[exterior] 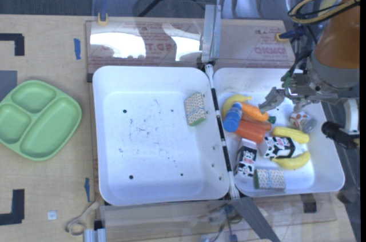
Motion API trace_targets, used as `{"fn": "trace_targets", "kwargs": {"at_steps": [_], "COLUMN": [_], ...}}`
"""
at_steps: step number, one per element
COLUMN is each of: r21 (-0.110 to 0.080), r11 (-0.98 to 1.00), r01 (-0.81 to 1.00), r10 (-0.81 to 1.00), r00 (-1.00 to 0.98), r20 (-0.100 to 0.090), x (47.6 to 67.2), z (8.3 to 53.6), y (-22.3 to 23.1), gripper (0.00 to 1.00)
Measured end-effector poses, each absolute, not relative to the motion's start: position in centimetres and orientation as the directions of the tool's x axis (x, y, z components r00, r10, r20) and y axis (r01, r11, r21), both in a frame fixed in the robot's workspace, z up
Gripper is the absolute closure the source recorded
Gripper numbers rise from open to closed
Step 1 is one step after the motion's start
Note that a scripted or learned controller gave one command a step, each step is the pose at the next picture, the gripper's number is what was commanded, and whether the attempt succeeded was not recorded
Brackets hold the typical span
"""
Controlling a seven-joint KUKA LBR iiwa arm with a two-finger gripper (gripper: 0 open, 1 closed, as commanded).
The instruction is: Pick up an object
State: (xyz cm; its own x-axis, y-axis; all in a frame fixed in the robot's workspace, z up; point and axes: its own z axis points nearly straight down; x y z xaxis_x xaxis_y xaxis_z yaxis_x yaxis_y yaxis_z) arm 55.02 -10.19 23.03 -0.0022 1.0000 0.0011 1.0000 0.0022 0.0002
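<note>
The claw hangs over the back of the right bin, reached in from the right. One grey finger slants down to the left toward the clutter; whether the claw is spread or pressed together I cannot tell, since the wrist and cables cover most of it. Nothing shows between its tips, so I judge the pick is not yet made: this looks like the approach, with the claw poised above the pile.

Just below and left of the claw lies an orange carrot-shaped toy, touching a blue bottle-shaped toy further left, with a yellow banana curled behind them. Beneath the carrot sits an orange block. To the claw's right rests a small red-and-white object. Nearer the front edge lie a second yellow banana, a cow-patterned piece, a black-and-white carton and a patterned sponge.

Well to the left, in the left bin, another patterned sponge lies alone.

The nearest candidate is the carrot. The next move calls for a straight descent with the claw straddling it, clear of the crowding bottle.
</note>
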Motion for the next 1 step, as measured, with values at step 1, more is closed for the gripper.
{"fn": "trace_targets", "kwargs": {"at_steps": [1], "r21": [0.004], "r11": [-0.051], "r01": [0.999], "r10": [0.999], "r00": [0.051], "r20": [-0.001], "x": [55.09], "z": [23.91], "y": [-15.89], "gripper": [0.0]}}
